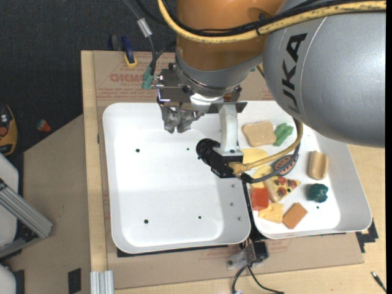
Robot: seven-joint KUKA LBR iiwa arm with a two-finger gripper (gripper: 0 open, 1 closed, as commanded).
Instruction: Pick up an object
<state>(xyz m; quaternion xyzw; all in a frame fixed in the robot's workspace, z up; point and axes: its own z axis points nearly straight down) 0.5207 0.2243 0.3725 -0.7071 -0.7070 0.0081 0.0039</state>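
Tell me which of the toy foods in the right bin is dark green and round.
The dark green lump by the right bin's right side, below the tan cylinder. The other green piece, lighter and leaf-shaped, lies by the toast.

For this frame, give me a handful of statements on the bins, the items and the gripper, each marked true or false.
1. The toy foods lie in the right bin. True.
2. The gripper is above the right bin. False: it is over the far side of the left bin.
3. A slice of toast lies beside a green piece. True.
4. The gripper holds the pizza slice. False: the slice lies in the right bin, apart from the gripper.
5. The tan cylinder lies in the left bin. False: it is in the right bin, near its right wall.
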